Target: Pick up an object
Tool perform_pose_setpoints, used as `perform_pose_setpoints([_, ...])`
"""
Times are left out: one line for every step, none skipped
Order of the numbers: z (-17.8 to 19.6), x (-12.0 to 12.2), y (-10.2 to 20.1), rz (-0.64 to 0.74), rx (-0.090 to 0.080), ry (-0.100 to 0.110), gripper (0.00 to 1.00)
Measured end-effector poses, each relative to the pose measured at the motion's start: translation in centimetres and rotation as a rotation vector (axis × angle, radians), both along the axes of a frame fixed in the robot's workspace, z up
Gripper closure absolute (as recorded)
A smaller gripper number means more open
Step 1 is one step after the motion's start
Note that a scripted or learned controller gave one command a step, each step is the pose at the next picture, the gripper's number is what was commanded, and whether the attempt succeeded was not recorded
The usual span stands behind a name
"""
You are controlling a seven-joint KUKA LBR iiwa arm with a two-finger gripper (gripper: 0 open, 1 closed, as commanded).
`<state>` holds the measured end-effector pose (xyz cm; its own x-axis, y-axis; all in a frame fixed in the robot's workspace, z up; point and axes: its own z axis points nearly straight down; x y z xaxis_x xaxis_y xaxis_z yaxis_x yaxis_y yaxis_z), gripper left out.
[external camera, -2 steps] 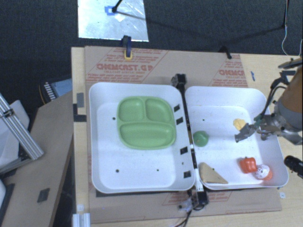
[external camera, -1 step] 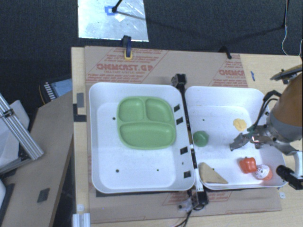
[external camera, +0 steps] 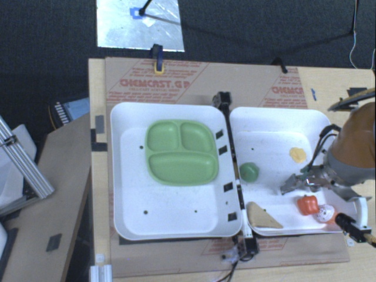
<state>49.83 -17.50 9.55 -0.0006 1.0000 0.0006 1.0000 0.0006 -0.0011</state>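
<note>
1. White plastic forms the left bin (external camera: 126, 175), and in it we see a pale green divided plate (external camera: 181, 152) lying flat, toward the far half of the bin, with three compartments.
2. Between the two bins we see a row of black clips (external camera: 228, 169) running from far to near along the shared edge.
3. Just right of that edge, in the right bin (external camera: 264, 119), we see a small green ball (external camera: 249, 171) resting on the bin floor near the left wall.
4. Nearer to us, a tan wedge-shaped piece (external camera: 262, 217) lies at the near left corner of the right bin, partly over its near rim.
5. Further right and toward the far side, a small yellow object (external camera: 298, 154) sits on the floor, well apart from the green ball.
6. Right of that, the gripper (external camera: 294, 184) reaches in from the right; its metal fingers (external camera: 289, 186) point left, low over the bin floor, and nothing sits between them. We cannot tell whether they stand apart or together, since the view is blurred there.
7. Just near of the gripper we see an orange-red object (external camera: 307, 204), and touching it on the right a white, speckled one (external camera: 325, 214), possibly a small toy.
</note>
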Motion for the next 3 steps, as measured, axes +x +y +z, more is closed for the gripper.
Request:
perform_pose_setpoints([-1.1,0.1,0.0,0.001,0.000,-0.001,0.00])
perform_pose_setpoints([0.0,0.2,0.0,0.001,-0.001,-0.005,1.00])
perform_pose_setpoints([5.2,0.3,1.0,0.004,-0.002,-0.007,1.00])
